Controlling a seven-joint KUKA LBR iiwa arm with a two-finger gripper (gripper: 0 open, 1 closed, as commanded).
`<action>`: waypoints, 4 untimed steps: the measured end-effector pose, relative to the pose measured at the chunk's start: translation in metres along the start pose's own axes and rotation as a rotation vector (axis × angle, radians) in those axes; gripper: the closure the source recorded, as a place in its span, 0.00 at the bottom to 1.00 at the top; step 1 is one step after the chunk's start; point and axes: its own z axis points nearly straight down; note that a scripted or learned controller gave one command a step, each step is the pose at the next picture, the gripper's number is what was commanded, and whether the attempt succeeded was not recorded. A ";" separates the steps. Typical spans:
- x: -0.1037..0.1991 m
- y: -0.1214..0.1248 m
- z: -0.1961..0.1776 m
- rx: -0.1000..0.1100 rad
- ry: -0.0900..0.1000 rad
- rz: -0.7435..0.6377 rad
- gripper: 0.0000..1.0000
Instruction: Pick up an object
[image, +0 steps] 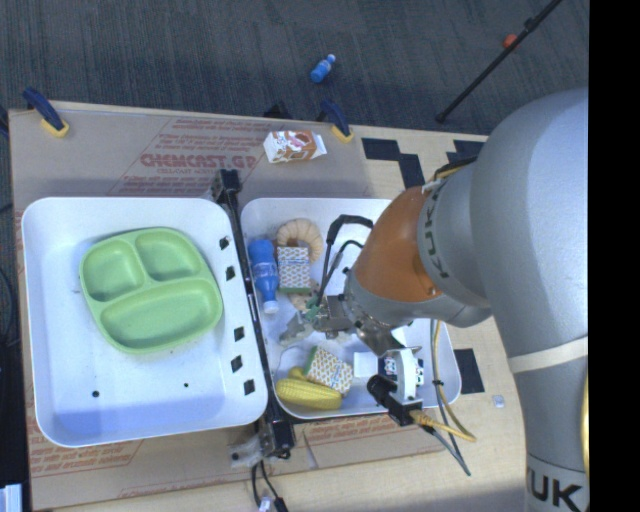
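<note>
We see gripper (318, 318) low in right bin (448, 372), near blue bottle (264, 272); grip state unclear, cannot tell; pick seemingly unfinished.

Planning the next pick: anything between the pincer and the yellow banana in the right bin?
Yes. The checkered packet lies between the pincer, low at mid-bin, and the yellow plastic banana at the right white bin's near edge, touching or overlapping the banana.
</note>
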 end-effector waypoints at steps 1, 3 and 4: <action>-0.063 0.141 -0.002 -0.007 -0.003 0.001 0.00; -0.018 0.148 -0.012 -0.003 -0.001 -0.007 1.00; -0.018 0.148 -0.012 -0.002 -0.001 -0.009 0.00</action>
